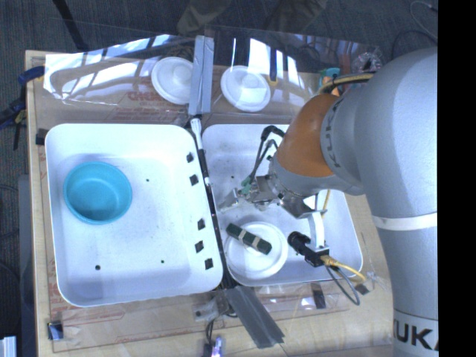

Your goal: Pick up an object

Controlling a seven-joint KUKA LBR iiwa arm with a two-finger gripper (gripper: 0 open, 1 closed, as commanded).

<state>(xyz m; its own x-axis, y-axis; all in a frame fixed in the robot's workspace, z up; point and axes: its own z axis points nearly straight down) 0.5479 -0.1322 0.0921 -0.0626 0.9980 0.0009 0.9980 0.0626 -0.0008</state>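
Observation:
A blue bowl [98,192] sits in the left bin [119,281], toward its left side. In the right bin [223,151] a white round dish [256,262] lies near the front, with a dark cylindrical object [249,239] resting across it. My gripper [249,192] hangs low over the right bin, just behind the white dish and above the bin floor. The grey arm with its orange band [309,143] comes in from the right and covers much of that bin.
Two white round lids [172,79] [246,88] lie behind the bins under a clear panel. A black fitting with a yellow cable [316,253] sits at the right bin's front right. Black clips [202,225] line the divider between the bins.

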